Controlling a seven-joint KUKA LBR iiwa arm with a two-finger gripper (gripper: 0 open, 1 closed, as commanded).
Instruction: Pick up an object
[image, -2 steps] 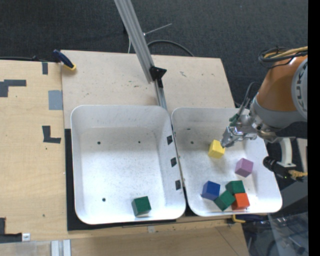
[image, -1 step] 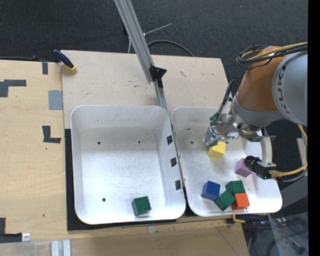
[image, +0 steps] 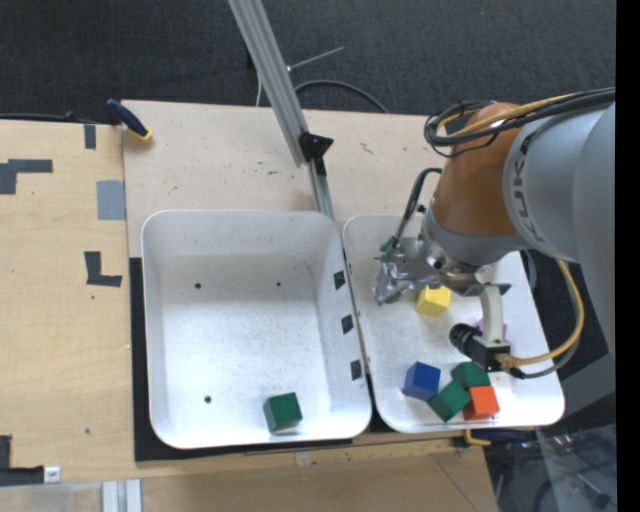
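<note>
My gripper (image: 392, 283) hangs low over the upper left part of the right bin (image: 540, 400), close to the wall between the bins. A yellow block (image: 433, 299) lies just right of it, beside the gripper and not inside it. Toward the near side of that bin sits a cluster: a blue block (image: 421, 380), two green blocks (image: 450, 401) (image: 469, 375) and an orange block (image: 483, 402). One more green block (image: 283, 411) rests alone at the near edge of the left bin (image: 170, 300). The grey and orange wrist hides the back of the right bin.
A slanted metal rail (image: 285, 95) runs from the top of the view down to the bins' shared wall. A black cable (image: 345, 90) lies on the bench behind the bins. A blue and yellow item (image: 130, 118) rests at the bench's far left.
</note>
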